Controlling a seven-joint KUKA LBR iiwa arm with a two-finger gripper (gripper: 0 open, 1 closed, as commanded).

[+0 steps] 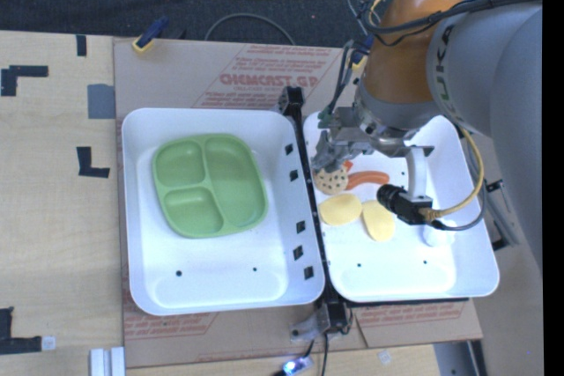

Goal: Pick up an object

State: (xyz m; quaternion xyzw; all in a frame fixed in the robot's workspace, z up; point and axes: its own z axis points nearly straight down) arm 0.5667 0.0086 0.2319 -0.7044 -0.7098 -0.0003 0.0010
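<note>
In the right bin point(458, 273) lie a round tan cookie-like piece with dark spots point(331, 181), an orange-red sausage-shaped piece point(367, 180) and two pale yellow pieces point(340, 210) point(380, 222). My gripper point(328, 156) hangs low over the bin's left part, right above the spotted piece and touching or nearly touching it. The arm's grey body and orange band point(414, 13) cover the bin's back part.
The left bin point(211, 277) holds a green divided plate point(210, 184). A black clamp strip point(304, 189) runs between the bins. Cables lie on the dark floor behind the bench. Bare bin floor shows at the right bin's front.
</note>
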